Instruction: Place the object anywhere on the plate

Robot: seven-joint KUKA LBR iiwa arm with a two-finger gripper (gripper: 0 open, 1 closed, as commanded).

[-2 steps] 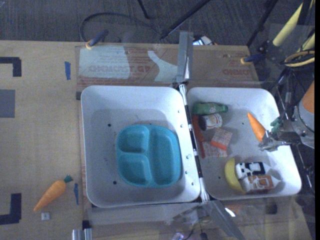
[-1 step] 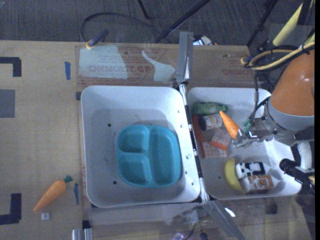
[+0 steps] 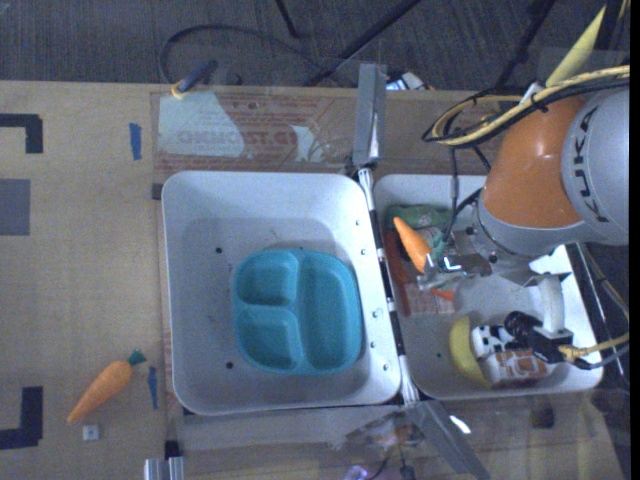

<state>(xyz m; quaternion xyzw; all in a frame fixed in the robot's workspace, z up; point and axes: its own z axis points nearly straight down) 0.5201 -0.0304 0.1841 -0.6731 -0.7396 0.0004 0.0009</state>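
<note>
arm [image 3: 560,178] reaching low, gripper [image 3: 447,265] down

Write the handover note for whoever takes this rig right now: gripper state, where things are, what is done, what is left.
Gripper: low over the right bin, at its left side beside an orange carrot-shaped toy. Whether it holds anything cannot be made out.
Plate: blue, divided into compartments, in the left bin, nothing on it.
Other items in the right bin: a yellow round piece and a small carton near the front.
A second toy carrot lies on the bench, left of the bins.
Done: nothing placed. Left: grasp, carry, set on the plate.
</note>
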